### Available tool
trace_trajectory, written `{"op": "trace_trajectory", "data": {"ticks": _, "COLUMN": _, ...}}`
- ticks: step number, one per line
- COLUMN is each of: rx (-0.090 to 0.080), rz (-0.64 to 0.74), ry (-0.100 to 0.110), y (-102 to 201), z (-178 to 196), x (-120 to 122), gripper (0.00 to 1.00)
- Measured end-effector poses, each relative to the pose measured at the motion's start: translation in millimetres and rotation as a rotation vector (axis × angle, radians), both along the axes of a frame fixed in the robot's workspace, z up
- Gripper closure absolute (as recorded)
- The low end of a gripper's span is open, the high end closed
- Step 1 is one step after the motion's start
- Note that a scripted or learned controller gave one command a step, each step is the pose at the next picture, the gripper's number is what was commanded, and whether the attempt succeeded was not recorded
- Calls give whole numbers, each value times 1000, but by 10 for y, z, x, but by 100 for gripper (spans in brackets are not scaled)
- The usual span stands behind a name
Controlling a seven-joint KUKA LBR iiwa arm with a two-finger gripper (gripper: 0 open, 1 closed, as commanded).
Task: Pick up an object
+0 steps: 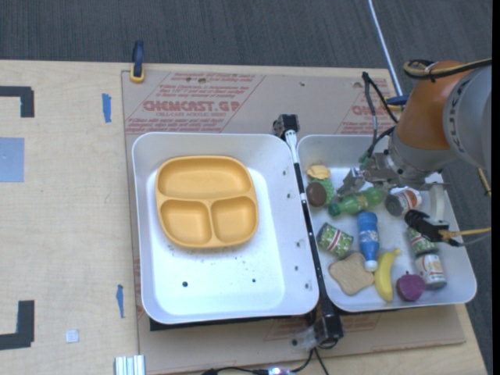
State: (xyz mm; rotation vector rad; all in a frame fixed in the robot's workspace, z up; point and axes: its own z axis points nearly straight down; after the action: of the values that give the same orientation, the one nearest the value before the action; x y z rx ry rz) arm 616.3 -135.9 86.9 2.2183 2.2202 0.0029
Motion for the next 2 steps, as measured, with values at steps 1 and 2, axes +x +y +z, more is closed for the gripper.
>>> {"op": "trace_trajectory", "data": {"ticks": 1, "rx": -2, "rz": -1, "ry": -7, "y": -5, "z": 121, "x": 20, "gripper": 100}}
{"op": "trace_trajectory", "data": {"ticks": 2, "rx": -1, "rz": -1, "ry": -5, "y": 419, "z": 15, "x": -275, "gripper": 100}}
